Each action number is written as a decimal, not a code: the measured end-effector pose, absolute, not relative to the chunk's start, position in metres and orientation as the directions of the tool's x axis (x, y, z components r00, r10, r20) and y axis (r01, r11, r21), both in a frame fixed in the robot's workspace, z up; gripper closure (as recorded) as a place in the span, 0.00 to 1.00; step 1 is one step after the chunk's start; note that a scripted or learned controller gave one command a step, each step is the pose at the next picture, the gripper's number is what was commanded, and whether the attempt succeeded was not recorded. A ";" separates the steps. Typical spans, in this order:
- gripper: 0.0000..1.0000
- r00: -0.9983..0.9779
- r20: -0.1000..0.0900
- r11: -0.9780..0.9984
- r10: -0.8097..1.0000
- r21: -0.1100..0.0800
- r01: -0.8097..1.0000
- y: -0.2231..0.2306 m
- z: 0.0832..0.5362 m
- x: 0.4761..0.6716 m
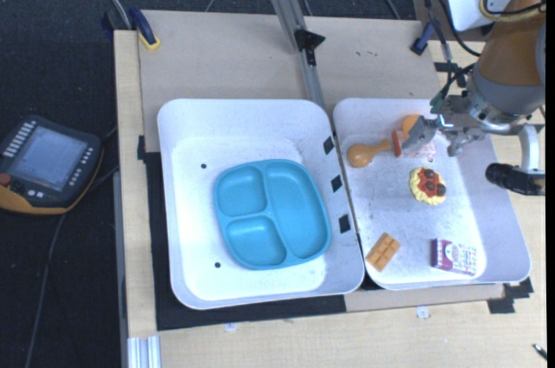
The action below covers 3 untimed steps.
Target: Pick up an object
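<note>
You have two white bins on the bench, and the blue three-compartment tray (pixel 271 213) in the left bin (pixel 186 132) makes a good landmark. Everything loose sits in the right bin (pixel 499 223), on the far side of the tray from the handheld controller (pixel 45 162) that lies off the bench.

Nearest the tray's upper right corner you will see a wooden spoon-like piece (pixel 368 153), its round tan end pointing toward the tray and its handle running away to an orange and red tip. Farther from the tray, level with its upper half, rests a small yellow tart with red berries (pixel 428 185). Just beyond the tray's lower right corner lies an orange cracker (pixel 382 250), tilted. Farther out on the same level is a small purple and white carton (pixel 453 256).

The gripper (pixel 438 137) hangs over the far end of the right bin, above the spoon's coloured tip and just up from the tart. Its grey fingers look spread apart, one to each side, and nothing shows between them. The grey arm (pixel 512 62) with its orange band rises toward the upper right.
</note>
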State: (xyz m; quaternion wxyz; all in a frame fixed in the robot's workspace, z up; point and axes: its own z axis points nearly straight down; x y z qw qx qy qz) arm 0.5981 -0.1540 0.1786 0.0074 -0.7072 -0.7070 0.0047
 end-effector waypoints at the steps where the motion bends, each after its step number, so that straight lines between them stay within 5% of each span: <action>1: 0.00 -0.003 0.001 0.003 1.000 -0.005 1.000 -0.154 0.186 0.601; 3: 0.00 -0.004 0.002 0.004 1.000 -0.007 1.000 -0.145 0.086 0.600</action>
